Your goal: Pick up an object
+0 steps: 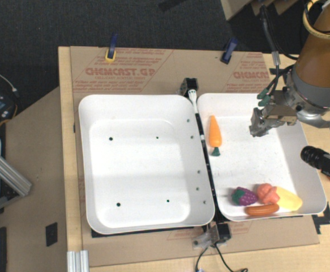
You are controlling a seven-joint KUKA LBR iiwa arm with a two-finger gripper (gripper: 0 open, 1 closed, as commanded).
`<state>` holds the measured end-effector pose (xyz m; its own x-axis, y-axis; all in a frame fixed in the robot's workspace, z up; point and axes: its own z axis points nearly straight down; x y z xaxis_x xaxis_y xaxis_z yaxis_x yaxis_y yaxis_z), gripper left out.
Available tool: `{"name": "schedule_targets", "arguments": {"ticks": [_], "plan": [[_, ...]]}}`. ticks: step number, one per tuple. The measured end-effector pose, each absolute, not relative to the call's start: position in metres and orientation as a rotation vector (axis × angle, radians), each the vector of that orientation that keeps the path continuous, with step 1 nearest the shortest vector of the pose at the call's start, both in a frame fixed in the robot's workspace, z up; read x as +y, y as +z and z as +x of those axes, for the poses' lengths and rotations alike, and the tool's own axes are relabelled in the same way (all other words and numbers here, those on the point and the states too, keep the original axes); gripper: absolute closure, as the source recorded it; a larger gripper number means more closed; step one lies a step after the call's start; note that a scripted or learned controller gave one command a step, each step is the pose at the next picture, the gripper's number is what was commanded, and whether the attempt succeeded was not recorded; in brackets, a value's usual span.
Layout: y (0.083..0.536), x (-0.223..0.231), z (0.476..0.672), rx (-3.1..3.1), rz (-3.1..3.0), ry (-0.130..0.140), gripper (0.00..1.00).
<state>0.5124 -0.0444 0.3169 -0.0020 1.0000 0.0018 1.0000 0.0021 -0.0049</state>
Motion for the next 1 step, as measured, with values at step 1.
{"name": "schedule_targets", "arguments": {"ticks": [1], "plan": [[0.4781,-0.0008,0.5288,-2.239,-2.226,-0.025,1.00]]}}
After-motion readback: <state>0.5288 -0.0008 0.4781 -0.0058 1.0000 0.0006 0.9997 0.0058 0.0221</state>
